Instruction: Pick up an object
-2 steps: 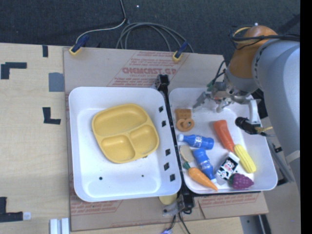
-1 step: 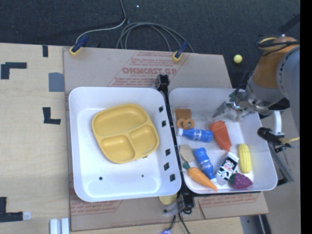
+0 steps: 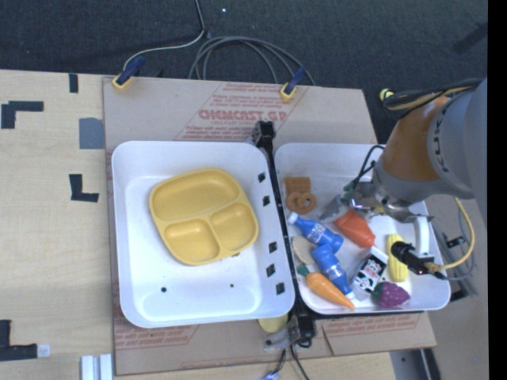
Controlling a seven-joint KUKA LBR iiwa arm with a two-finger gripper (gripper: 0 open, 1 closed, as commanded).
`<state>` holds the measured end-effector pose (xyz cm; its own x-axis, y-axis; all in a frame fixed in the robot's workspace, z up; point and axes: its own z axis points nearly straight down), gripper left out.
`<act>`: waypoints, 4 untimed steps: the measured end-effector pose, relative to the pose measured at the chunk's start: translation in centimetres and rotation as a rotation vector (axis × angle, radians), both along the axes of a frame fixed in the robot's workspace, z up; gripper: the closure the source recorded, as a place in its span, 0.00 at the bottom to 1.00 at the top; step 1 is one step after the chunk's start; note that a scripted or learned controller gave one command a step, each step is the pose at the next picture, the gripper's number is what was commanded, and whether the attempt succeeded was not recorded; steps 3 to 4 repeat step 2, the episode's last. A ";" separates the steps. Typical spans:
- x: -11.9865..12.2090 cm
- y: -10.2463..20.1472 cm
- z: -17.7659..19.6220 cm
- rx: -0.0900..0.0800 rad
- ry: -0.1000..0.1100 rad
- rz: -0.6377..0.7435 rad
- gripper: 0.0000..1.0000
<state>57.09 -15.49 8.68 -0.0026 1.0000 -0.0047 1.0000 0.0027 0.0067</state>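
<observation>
Here the arm (image 3: 432, 145) comes in from the right and bends down over the right bin (image 3: 285, 161), its grey body and orange band covering that bin's upper right part. The pincer (image 3: 355, 204) sits low near the bin's middle, just above an orange-red wedge (image 3: 355, 228); whether it is open or closed I cannot tell, since the wrist hides it.

The right bin is crowded. A brown ring block (image 3: 299, 195) lies near the dividing wall, with a strip of bare white floor above it toward the far rim. Below it two blue bottles (image 3: 325, 248) run slantwise, touching end to end, and a carrot (image 3: 329, 290) lies beside the near rim. A black-and-white card (image 3: 368, 274) stands between the bottles and a purple fruit (image 3: 392, 294), which rests in the near right corner. A yellow piece (image 3: 396, 258) lies right of the wedge, close to a black cable end. These things are packed close, with little free floor between them; the clearest gap is around the ring block.

The wedge is smooth, bright orange-red, tapering toward the lower right, and lies apart from the bin's walls, just beside the upper bottle.

The left bin (image 3: 127, 236) holds a yellow tray (image 3: 204, 214) with three compartments, tilted a little and set toward the far side; white floor runs open along its near and left edges. Both bins rest on a cardboard sheet (image 3: 230, 113) on the tabletop (image 3: 47, 236).
</observation>
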 end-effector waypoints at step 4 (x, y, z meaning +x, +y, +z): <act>5.4 8.4 10.4 0.007 -0.005 0.009 1.00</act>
